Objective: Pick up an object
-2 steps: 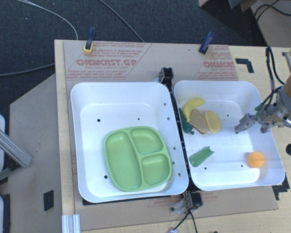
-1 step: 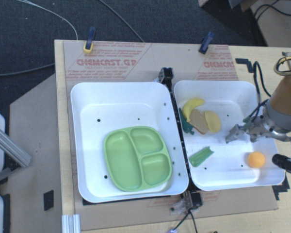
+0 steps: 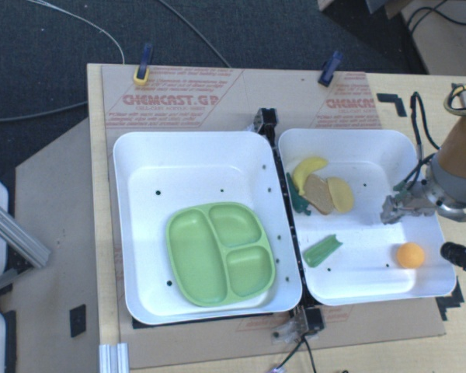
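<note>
Nothing picked yet: the gripper [image 3: 394,208] hangs by the right bin's [image 3: 373,287] right edge (fingers' state unclear), ball [image 3: 410,256] untouched.

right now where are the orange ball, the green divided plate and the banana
orange ball [image 3: 409,256], camera view, middle of the ball
green divided plate [image 3: 221,252], camera view, ridge between its compartments
banana [image 3: 308,169], camera view, middle of its curved body

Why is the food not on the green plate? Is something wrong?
Nothing looks broken or spilled. The green divided plate sits in the left bin. The yellow and tan pieces, green piece and orange ball lie loose in the right bin.
</note>
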Robot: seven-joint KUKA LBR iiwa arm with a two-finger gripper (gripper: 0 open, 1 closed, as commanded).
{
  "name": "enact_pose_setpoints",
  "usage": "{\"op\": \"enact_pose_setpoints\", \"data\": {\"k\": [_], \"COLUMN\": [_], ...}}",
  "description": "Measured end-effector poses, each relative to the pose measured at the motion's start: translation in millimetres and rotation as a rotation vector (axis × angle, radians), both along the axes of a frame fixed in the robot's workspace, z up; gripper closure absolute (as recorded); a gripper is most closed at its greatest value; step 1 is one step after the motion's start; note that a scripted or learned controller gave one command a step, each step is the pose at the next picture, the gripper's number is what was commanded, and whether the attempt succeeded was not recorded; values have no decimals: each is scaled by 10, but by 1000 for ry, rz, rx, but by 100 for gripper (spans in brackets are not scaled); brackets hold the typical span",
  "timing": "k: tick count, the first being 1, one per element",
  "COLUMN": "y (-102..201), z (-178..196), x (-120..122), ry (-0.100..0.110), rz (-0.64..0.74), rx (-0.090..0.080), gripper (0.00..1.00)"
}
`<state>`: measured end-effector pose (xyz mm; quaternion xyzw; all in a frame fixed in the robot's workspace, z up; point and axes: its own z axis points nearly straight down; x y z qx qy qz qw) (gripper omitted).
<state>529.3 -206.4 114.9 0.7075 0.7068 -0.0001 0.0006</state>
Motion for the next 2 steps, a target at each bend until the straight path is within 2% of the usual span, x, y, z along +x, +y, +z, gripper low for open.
{"op": "enact_pose_setpoints", "data": {"k": [1,2], "y": [-44,-51], "z": [588,997], "x": [-17,-3], "ry": [-1,-6], "rz": [1,2], "rx": [-1,-3], "gripper": [100,100]}}
